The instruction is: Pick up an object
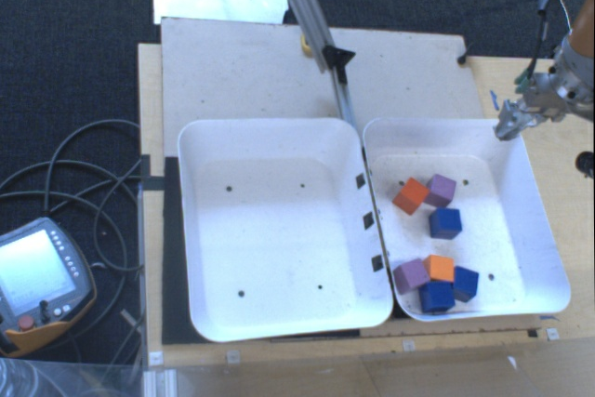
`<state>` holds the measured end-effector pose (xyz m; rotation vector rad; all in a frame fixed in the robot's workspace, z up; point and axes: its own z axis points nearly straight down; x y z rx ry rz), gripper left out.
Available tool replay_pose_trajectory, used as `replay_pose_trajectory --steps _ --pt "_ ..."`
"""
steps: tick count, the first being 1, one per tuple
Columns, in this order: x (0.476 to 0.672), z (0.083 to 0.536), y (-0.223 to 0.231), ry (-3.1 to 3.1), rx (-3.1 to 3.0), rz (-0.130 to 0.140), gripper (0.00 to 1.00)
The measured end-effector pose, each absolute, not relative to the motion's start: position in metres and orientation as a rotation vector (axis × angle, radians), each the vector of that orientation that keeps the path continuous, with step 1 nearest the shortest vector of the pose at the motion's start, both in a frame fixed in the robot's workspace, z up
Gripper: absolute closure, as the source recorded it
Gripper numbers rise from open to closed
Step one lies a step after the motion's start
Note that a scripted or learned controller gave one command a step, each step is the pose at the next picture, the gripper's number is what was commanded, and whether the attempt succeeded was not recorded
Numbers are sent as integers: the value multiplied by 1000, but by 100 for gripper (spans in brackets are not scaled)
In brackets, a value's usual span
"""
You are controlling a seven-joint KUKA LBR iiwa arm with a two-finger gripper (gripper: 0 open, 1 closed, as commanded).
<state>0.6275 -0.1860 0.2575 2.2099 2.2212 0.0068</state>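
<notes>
While the grey metal claw point(512, 121) hangs at the upper right corner of the right-hand shallow white plastic bin point(544, 228), nothing sits between its tips, and whether it is open or closed cannot be told from this angle. The claw is well apart from the blocks below it.

Seven small cubes with matte, solid-coloured faces lie in that right bin, in two clusters. The upper cluster, near the bin's middle, has an orange cube point(410, 195) at the left, a purple cube point(441, 190) just beside it to the right, and a dark blue cube point(445, 222) just below the purple one. The lower cluster sits near the bin's front wall: a pale purple cube point(410, 275) at the left, a smaller orange cube point(441, 268) touching it, a dark blue cube point(437, 296) below those two, and another dark blue cube point(465, 283) at the right, touching its neighbours.

The left-hand shallow white plastic bin point(200, 228) stands side by side with the right one, their rims touching. Both rest on a pale wooden counter point(279, 60). To the left of the counter, on dark carpet, lies a grey and orange handheld control pendant point(37, 284) with coiled black cables point(93, 172).
</notes>
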Motion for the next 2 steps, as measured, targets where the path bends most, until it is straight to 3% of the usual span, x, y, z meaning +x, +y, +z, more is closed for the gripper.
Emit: replay_pose_trajectory --steps 1,2 --pt "629 265 -186 2224 2213 3 100" --pt "631 272 -134 2231 2208 5 100"
